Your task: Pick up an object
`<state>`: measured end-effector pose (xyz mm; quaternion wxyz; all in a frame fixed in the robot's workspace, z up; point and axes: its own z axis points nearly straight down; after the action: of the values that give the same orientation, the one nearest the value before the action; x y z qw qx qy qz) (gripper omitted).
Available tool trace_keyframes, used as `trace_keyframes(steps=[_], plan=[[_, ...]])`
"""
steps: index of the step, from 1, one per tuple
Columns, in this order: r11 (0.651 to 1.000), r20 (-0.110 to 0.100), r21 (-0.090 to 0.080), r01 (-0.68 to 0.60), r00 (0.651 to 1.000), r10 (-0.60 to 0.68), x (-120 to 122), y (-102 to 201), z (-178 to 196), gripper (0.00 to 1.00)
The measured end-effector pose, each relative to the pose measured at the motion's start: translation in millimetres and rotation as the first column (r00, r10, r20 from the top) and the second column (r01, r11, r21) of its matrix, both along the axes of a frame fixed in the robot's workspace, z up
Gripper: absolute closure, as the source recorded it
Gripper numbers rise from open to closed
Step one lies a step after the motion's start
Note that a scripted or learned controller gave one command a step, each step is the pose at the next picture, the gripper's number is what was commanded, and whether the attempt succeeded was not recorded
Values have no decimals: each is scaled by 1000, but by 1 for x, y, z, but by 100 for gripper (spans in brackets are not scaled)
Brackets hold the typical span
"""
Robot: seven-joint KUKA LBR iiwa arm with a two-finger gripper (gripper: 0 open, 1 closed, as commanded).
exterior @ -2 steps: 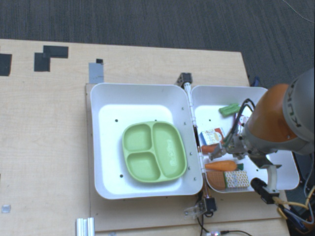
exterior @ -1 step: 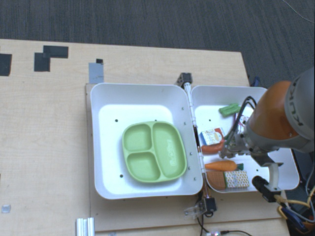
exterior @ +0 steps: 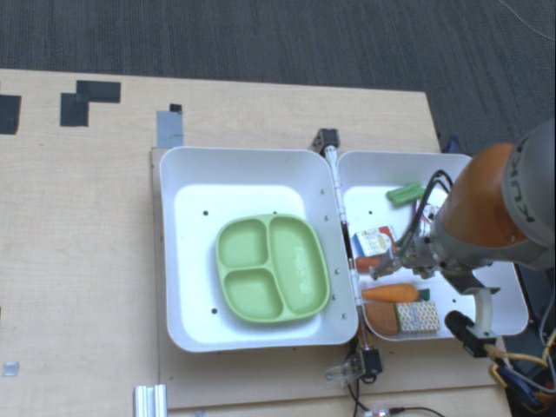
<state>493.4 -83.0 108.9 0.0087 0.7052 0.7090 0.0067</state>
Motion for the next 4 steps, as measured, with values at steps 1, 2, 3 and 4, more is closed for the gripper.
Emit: trace_keyframes(steps=[1,2,3,4], plan=[[1000,-15,3,4,1000,-4,-5,-1,-22,0],[1000,-7,2,3,1000,-3,-2,-1,-10,100],[1000,-8,2,2,1000,-2,-2,0,-11,0],[1000,-4,2,0,1000,0,-1,0,0,100]])
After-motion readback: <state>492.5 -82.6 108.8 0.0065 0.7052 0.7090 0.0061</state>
